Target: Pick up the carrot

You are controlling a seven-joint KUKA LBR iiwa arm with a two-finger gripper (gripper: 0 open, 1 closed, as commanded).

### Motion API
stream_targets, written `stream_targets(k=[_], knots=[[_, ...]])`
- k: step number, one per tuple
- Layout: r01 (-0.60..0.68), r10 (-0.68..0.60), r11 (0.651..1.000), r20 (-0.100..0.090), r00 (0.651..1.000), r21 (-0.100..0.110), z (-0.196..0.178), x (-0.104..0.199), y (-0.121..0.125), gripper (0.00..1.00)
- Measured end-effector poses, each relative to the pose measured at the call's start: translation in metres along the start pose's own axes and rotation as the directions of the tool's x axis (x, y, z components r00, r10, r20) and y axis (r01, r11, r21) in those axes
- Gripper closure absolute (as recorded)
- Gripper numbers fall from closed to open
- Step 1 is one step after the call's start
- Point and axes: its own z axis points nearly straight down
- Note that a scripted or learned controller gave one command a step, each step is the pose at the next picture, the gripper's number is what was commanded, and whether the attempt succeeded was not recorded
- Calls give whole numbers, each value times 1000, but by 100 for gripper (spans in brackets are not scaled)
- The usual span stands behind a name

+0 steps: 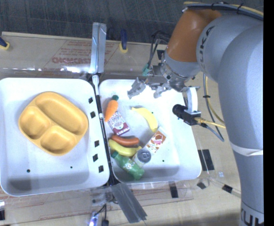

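Observation:
The carrot (111, 108), orange with a green top, lies at the upper left of the right bin (184, 161), close to the divider wall. My gripper (146, 91) hangs over the bin's upper middle, to the right of the carrot and apart from it. Its two fingers are spread, with nothing between them.
A yellow divided plate (53, 122) sits in the left bin (14, 173). The right bin also holds a small red carton (119, 124), two bananas (147, 118) (122, 149), a hot dog (124, 140), a juice pouch (154, 142) and a green bottle (128, 166).

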Motion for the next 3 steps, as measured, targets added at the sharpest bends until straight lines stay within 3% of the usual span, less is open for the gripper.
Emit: stream_targets(k=[1,2,3], knots=[[105,-105,994,1,994,-4,15,79,27,0],[110,-110,994,1,994,-1,23,55,-9,0],[244,-244,970,3,970,-7,119,0,0,0]])
